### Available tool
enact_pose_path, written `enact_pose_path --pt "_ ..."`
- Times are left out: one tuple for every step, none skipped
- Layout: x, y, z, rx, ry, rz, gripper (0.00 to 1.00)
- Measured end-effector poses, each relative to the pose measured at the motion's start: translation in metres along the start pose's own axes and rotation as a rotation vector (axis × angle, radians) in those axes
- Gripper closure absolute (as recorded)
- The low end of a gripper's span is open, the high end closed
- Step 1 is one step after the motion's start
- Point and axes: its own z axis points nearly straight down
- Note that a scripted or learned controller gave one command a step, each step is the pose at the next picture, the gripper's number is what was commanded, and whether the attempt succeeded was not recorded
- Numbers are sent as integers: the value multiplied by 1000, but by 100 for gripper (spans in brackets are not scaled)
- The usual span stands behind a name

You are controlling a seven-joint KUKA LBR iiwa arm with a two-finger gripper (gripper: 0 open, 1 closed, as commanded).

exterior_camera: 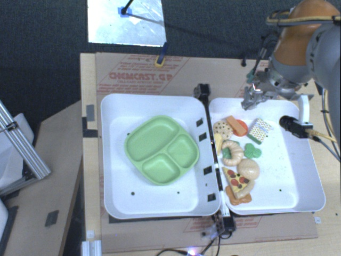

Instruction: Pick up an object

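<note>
Hovering over right bin point(303, 159) rear, fingers point(249, 103) state unclear, nothing visibly held

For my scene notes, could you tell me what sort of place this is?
Probably a robotics lab grasping bench: an arm above two white bins, toy food in the right one, a green divided plate in the left.

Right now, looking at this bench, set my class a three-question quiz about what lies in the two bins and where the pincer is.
1. True or false: the green tray lies in the right bin.
2. The pizza slice lies: A) at the near end of the food pile, B) on the green tray, C) outside both bins.
3. Fill in: the pincer is above the far edge of the ____ bin.

Key: 1 false, it lies in the left bin; 2 A; 3 right.
</note>
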Motion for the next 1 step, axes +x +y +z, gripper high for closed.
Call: enact_pose_path --pt "6 11 -12 0 0 1 100"
